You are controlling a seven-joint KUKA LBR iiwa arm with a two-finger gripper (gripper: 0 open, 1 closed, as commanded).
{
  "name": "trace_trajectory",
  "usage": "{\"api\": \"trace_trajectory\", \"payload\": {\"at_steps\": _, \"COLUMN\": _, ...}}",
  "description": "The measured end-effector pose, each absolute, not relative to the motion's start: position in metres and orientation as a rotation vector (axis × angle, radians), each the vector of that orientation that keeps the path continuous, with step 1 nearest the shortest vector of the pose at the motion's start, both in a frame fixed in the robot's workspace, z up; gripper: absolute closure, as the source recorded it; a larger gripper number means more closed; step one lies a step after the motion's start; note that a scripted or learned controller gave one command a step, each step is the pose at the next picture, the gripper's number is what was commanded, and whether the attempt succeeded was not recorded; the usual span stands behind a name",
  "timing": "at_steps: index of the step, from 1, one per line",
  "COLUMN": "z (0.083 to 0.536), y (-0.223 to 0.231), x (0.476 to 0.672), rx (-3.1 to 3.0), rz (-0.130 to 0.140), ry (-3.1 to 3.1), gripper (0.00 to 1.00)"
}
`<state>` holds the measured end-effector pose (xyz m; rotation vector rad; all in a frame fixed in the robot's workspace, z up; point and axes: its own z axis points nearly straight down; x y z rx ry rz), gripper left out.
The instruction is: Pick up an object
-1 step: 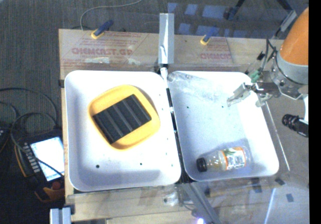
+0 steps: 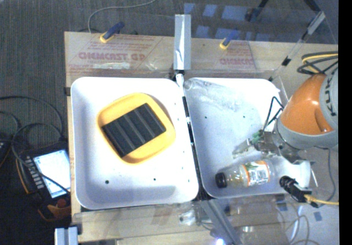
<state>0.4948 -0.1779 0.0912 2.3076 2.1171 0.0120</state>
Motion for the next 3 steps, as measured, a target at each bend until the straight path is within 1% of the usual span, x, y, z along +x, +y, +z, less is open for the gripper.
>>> {"api": "trace_trajectory", "payload": {"at_steps": 1, "z": 0.134, "y": -0.216, "x": 0.557, "rx": 2.582, "rz": 0.001, "ry": 1.792, "gripper": 0.00}}
{"api": "trace_trajectory", "payload": {"at_steps": 2, "z": 0.092, "y": -0.190, "x": 0.489, "rx": 2.435, "rz": 0.015, "ry": 1.961, "gripper": 0.00}}
{"api": "trace_trajectory", "payload": {"at_steps": 3, "z": 0.140, "y": -0.201, "x": 0.484, "rx": 2.466, "rz": -0.001, "ry": 1.949, "gripper": 0.00}}
